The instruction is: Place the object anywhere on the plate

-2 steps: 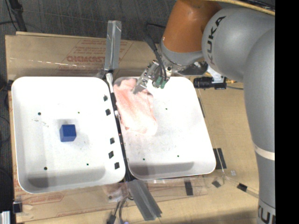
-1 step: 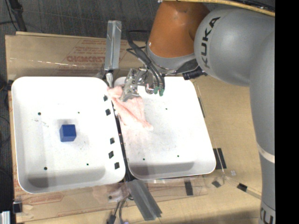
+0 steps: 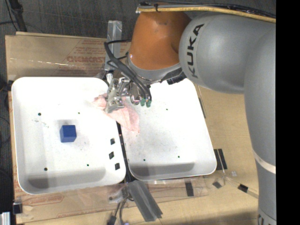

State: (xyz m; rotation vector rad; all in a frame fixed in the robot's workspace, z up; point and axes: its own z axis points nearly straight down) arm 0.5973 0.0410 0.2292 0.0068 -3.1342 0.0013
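Two shallow white plastic bins side by side on a tan cardboard-covered bench (image 3: 47, 46). Left bin (image 3: 28, 102) w/ a small blue cube (image 3: 68, 133) sitting flat on its floor, roughly mid-left, nothing touching it. Right bin (image 3: 187, 139) mostly bare speckled white floor.

Big grey KUKA arm w/ orange band (image 3: 154, 36) coming in from the right, taking up the whole top-right, covering the far edge of the right bin. Metal two-finger gripper (image 3: 117, 97) hanging below the wrist, right over the seam btwn the bins near their far ends, black cables looped beside it. Green-tipped bits (image 3: 146, 103) sticking down just right of it.

Pale pink, crumpled, soft-looking thing (image 3: 126, 114) draped across the divider btwn bins, partly on left bin's rim, partly trailing into right bin. Gripper directly over its upper end, prob touching, but can't tell if fingers are spread or closed, or if anything's actually pinched; too cluttered there.

Blue cube well apart from gripper. Black tape marks (image 3: 112, 154) on left bin's right wall. Grey bracket (image 3: 143, 200) at near edge below the seam.
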